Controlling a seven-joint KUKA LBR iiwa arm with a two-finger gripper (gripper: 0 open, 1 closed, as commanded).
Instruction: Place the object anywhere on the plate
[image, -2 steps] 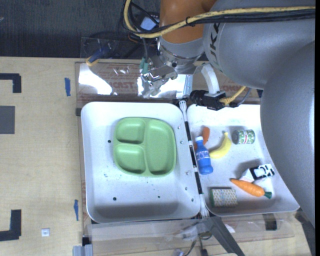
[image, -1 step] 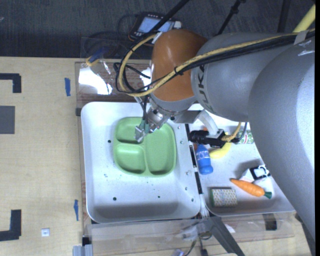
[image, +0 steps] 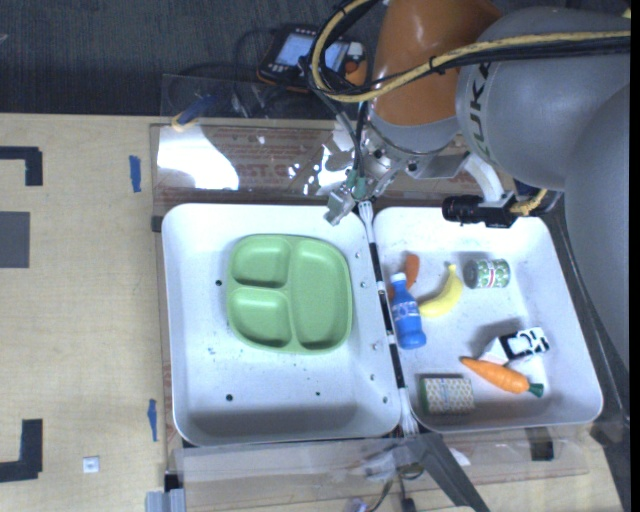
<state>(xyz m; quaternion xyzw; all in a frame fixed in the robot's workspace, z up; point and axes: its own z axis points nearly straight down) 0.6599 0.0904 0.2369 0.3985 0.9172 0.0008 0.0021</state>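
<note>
Tool (image: 345, 200) over the far rims between the bins; grip state cannot be told. Green plate (image: 291, 292) lies in left bin (image: 200, 390). Right bin (image: 570, 390) holds blue bottle (image: 407, 315), banana (image: 444, 292), can (image: 487, 272), carrot (image: 497, 375), all apart from plate.

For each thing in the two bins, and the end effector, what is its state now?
plate: flat in left bin, nothing on it
bottle: lying down, right bin
banana: lying beside bottle
can: on its side
carrot: lying flat
end effector: above the bins' far edge, holds nothing visible
</note>
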